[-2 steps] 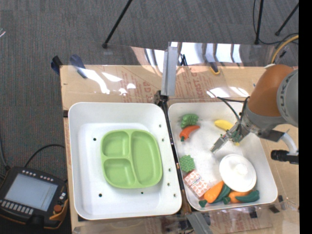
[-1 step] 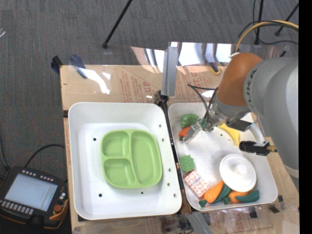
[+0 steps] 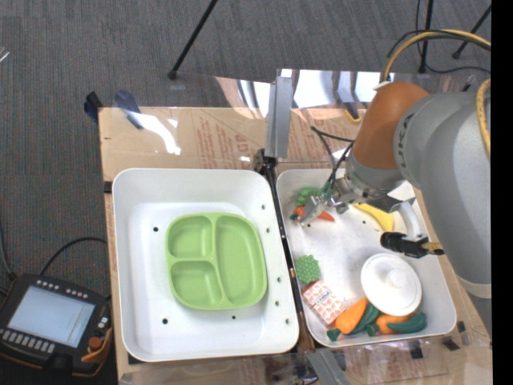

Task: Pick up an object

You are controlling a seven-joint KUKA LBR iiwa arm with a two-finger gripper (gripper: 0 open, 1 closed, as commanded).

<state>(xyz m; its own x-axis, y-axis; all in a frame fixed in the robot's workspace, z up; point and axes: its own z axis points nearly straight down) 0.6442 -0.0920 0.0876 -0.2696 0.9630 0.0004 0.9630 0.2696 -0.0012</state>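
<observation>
The big grey arm [image 3: 449,175] reaches in from the right, and its gripper [image 3: 330,200] is low over the far left part of the right bin [image 3: 443,283], right by a small carrot [image 3: 321,214] and some green leafy toy food [image 3: 308,193]; I cannot tell how its tips are set. That bin also has a banana [image 3: 375,215], a white lid [image 3: 390,283], a pink box [image 3: 322,298] and a big carrot [image 3: 351,317] near the front. The left bin [image 3: 136,215] holds a green tray [image 3: 215,261].
</observation>
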